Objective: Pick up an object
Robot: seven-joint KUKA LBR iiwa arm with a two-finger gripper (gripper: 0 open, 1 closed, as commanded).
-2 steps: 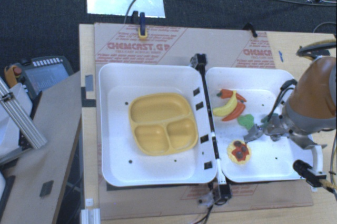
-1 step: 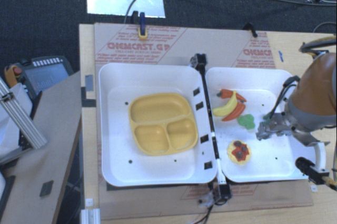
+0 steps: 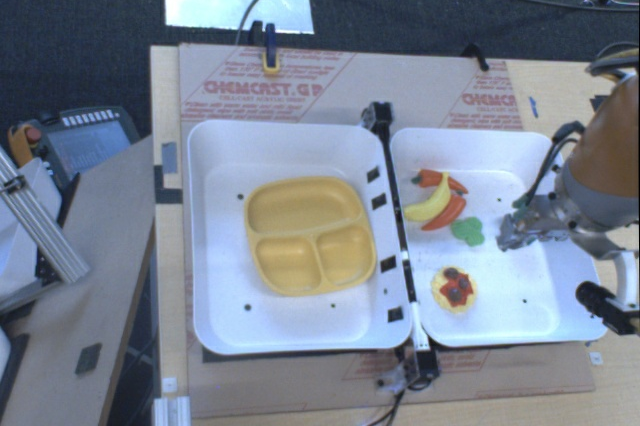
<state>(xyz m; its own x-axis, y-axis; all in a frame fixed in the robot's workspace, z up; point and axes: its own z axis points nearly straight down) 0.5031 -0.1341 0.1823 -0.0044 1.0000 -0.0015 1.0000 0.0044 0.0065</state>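
**Inspector A:** End effector [image 3: 512, 232] sits low over the right bin [image 3: 520, 319], toward its right side, just beside the green toy piece [image 3: 467, 231]. I cannot tell how it is set, apart or together; the metal parts blur into one shape. Nothing shows clamped in it.

**Inspector B:** Arm pose?

**Inspector A:** The arm [image 3: 605, 164] enters from the right, its orange band above the wrist, the wrist leaning in toward the bin's middle. A black cable loops from the wrist up along the arm.

**Inspector B:** Objects in that bin?

**Inspector A:** A yellow toy banana [image 3: 428, 204] lies with its long axis slanting from lower left to upper right, touching orange carrot-like pieces [image 3: 444, 212] above and below it. The green piece lies just right of these. A small toy pizza [image 3: 454, 289], round, with dark red topping, lies nearer the front wall, apart from the rest.

**Inspector B:** Surroundings?

**Inspector A:** The left bin [image 3: 215, 244] holds a yellow divided tray [image 3: 310, 234], three compartments, turned slightly askew. Both bins rest on a printed cardboard sheet [image 3: 330, 84] over the bench [image 3: 165, 94]. Dark carpet lies beyond. A teach pendant [image 3: 85, 144] sits at the left.
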